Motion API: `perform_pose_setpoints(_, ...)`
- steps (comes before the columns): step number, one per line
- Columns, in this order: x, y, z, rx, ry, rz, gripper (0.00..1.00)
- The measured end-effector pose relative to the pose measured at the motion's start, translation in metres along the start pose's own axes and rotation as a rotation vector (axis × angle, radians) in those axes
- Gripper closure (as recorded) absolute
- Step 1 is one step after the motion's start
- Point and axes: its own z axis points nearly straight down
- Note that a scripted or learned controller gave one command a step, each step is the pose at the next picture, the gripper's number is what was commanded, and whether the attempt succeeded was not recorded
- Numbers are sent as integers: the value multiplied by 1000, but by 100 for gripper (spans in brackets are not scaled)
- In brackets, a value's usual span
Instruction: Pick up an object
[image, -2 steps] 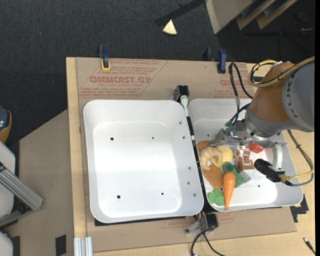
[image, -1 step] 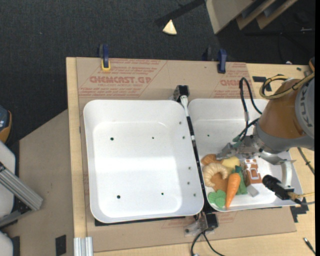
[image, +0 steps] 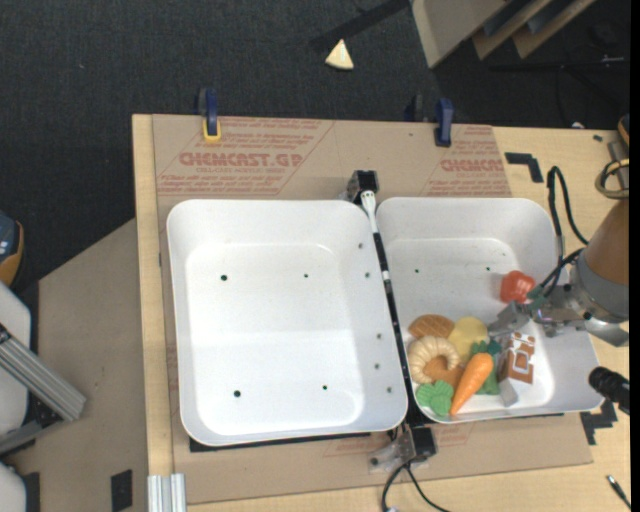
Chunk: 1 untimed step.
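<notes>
From the fixed camera above, two shallow white plastic bins sit side by side on a brown cardboard-covered bench (image: 300, 150); the left bin (image: 190, 330) carries nothing but small dark dots on its floor; the right bin (image: 460, 225) holds a cluster of toy food gathered toward its near edge. In that cluster lie an orange plastic carrot (image: 472, 381), tilted with its tip toward the near edge; a tan ridged pastry ring (image: 434, 358) just beside it on the left; a brown bread-like piece (image: 432, 326) behind the ring; a pale yellow rounded piece (image: 467, 333); a green leaf-shaped piece (image: 434, 398) at the near rim; a brown-and-white block (image: 520, 360) on the right of the carrot. A small red rounded object (image: 516, 287) lies near the bin's right wall, apart from the cluster; the grey arm's two-finger gripper (image: 520, 315) sits low just beside it, over the bin's right side; whether its jaws are open or closed cannot be told.
</notes>
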Motion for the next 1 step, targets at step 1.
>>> perform_pose_setpoints(1,35,-7,44,-4,-2,-6,0)
